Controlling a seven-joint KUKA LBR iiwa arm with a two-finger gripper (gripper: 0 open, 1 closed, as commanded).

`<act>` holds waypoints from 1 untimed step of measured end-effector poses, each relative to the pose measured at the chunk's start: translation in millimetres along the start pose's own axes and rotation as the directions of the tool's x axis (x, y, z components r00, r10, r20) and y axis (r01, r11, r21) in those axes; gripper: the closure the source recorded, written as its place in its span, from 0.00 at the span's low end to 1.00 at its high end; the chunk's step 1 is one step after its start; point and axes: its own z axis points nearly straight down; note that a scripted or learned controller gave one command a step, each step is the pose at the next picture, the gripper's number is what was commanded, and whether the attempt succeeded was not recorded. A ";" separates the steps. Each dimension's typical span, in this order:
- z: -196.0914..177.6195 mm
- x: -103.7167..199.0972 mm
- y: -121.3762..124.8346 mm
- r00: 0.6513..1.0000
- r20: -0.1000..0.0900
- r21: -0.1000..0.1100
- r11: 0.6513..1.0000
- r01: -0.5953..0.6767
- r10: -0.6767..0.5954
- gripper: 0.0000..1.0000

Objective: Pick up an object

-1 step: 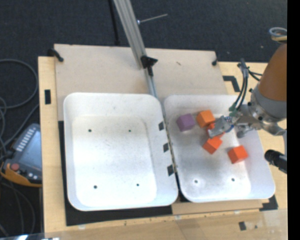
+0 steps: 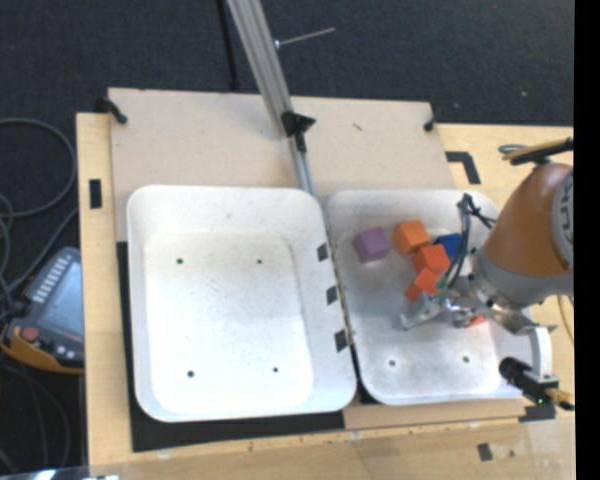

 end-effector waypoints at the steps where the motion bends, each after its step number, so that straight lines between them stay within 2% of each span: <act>1: -15.6 -0.2 3.5 1.000 0.001 -0.012 1.000 -0.003 0.003 1.00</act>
